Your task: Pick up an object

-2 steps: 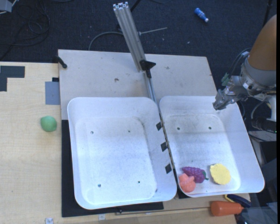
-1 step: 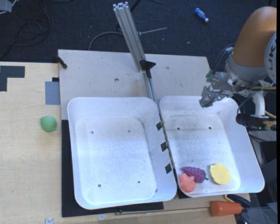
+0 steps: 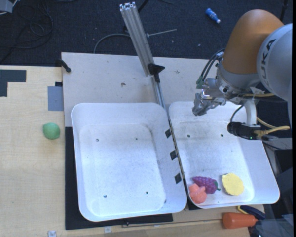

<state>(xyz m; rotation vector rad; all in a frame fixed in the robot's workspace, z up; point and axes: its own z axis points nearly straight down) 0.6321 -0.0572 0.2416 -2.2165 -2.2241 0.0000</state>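
Pale surface bears two bins; tool hangs over right bin, grip state unclear, toys near its front

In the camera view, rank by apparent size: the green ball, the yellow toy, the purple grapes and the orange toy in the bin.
1. Yellow toy and purple grapes: too alike to rank.
2. Green ball and orange toy: both smaller, also too close to rank.

Grey arm, orange band, looping wrist cables.
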